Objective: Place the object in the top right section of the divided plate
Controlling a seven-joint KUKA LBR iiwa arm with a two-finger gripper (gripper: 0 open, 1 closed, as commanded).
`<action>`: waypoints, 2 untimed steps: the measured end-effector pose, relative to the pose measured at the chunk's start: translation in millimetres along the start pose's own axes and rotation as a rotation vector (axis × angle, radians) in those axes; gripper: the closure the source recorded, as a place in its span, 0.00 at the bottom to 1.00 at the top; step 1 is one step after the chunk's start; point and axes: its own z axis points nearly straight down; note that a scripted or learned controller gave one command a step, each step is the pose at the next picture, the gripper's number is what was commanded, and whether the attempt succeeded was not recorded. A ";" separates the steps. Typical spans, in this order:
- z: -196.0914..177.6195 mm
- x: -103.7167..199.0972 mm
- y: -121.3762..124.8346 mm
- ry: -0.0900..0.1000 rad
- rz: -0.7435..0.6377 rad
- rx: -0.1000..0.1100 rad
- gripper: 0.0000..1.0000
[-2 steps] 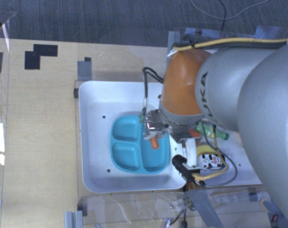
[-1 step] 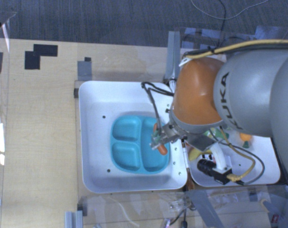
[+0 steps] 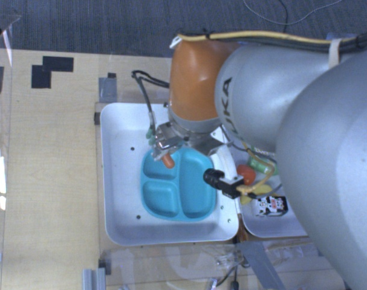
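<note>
A blue divided plate (image 3: 178, 186) lies in the left white bin (image 3: 120, 180), with three compartments showing. My gripper (image 3: 163, 145) hangs over the plate's upper left corner in this view, under the orange band of the arm. A small orange-red, sausage-shaped object (image 3: 167, 160) sits right below the gripper's tip, at the rim of the plate's upper left compartment. Whether it is held or resting on the plate I cannot tell. The arm hides the plate's upper right edge.
The right bin (image 3: 274, 231) holds a red round item (image 3: 246, 174), a yellow piece (image 3: 257, 190), a black-and-white item (image 3: 271, 205) and something green (image 3: 256, 161). A black fitting (image 3: 222, 182) on the arm overhangs the plate's right side. The arm covers most of the right half.
</note>
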 end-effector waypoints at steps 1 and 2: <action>-5.4 -24.5 -28.2 0.000 -0.179 -0.001 1.00; -5.4 -24.6 -28.3 0.000 -0.179 -0.001 0.00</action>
